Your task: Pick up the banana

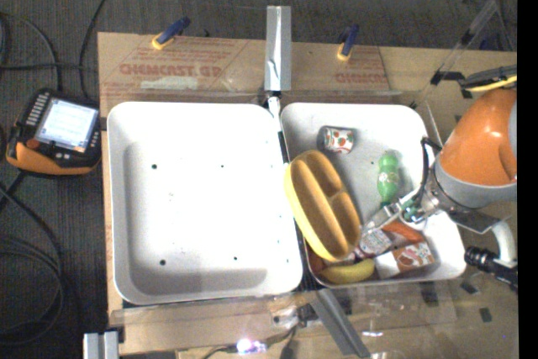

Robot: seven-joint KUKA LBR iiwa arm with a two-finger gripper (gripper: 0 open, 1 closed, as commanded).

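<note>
Camera view from above the bench gives me both white bins side by side, and all the clutter sits in the right bin (294, 124). The banana (350, 271) lies at about six o'clock in that bin, flat against the near wall, its curve tucked under the lower end of a yellow divided tray (322, 203). The tray leans along the bin's nine o'clock side, running from ten o'clock down to six, and its lower lip overlaps the banana's top edge.

From three o'clock I see the arm (481, 154) reaching in, its orange band bulking over the bin's right rim. The gripper (410, 209) hangs low around four o'clock in the bin, above a red and white packet (380, 240) that lies just beside the tray's lower end. I cannot tell from this angle how it is set, since the wrist and the clutter beneath blur together. It is near the banana but apart from it, up and to the right, with the packet between them.

A second red and white carton (412, 257) rests at five o'clock, touching the banana's right tip or very nearly so. A green bottle (387, 175) lies around two o'clock, and a small red and white can (338, 139) sits at twelve o'clock near the far wall.

Over at nine o'clock, off the bench, I see the control pendant (57, 133) with its screen lit. The left bin (118, 206) lies between it and the work.
</note>
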